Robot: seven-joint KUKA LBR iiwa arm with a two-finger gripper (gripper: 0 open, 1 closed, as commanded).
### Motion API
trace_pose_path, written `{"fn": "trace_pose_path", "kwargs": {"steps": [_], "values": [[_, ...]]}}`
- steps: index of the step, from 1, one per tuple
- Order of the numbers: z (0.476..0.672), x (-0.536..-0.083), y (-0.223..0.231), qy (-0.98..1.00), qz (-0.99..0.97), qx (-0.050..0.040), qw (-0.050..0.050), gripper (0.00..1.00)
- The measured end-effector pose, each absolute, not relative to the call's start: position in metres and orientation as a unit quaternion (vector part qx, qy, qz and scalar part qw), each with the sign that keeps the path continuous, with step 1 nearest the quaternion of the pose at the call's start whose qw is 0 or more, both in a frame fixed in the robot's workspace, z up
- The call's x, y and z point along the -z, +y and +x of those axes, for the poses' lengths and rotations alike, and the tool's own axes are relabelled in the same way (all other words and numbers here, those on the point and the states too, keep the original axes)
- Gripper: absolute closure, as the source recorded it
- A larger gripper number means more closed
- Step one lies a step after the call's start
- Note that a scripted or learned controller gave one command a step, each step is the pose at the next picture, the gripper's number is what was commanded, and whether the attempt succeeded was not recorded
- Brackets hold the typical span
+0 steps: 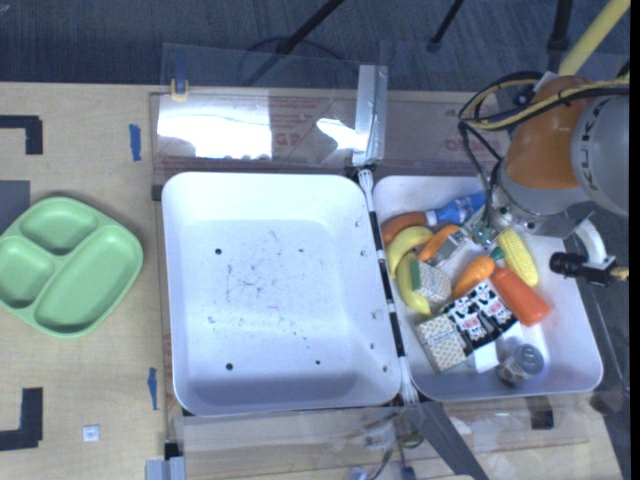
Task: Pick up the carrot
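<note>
The carrot [473,273] is a short orange piece lying at a slant in the middle of the right bin [575,373]. It rests between a yellow corn cob [518,255] and a small patterned box [433,282]. My gripper [484,232] reaches down from the grey arm with its orange band [540,153] into the back of that bin. It sits just behind the carrot, beside the corn cob and an orange wedge-shaped piece [440,243]. The view shows nothing held in it.
The right bin is crowded: a banana [400,263], an orange fruit [403,228], a blue item [455,211], an orange-red bottle [524,298], a black-and-white box [481,314], a cracker box [441,343] and a can [521,362]. The left bin [270,288] is beside it, and a green divided plate [65,265] lies far left.
</note>
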State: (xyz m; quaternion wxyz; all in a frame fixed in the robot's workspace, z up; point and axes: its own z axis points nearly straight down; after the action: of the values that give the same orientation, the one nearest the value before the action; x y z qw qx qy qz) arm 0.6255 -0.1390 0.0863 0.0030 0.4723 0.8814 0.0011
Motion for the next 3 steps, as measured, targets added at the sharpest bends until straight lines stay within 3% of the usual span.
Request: {"fn": "trace_pose_path", "kwargs": {"steps": [1, 2, 3], "values": [[0.641, -0.086, -0.143, 0.933, 0.358, 0.0147, -0.019, 0.0], [0.593, -0.111, -0.178, 0.931, 0.364, -0.0004, 0.002, 0.0], [0.632, -0.086, -0.15, 0.969, 0.247, 0.0039, -0.009, 0.0]]}}
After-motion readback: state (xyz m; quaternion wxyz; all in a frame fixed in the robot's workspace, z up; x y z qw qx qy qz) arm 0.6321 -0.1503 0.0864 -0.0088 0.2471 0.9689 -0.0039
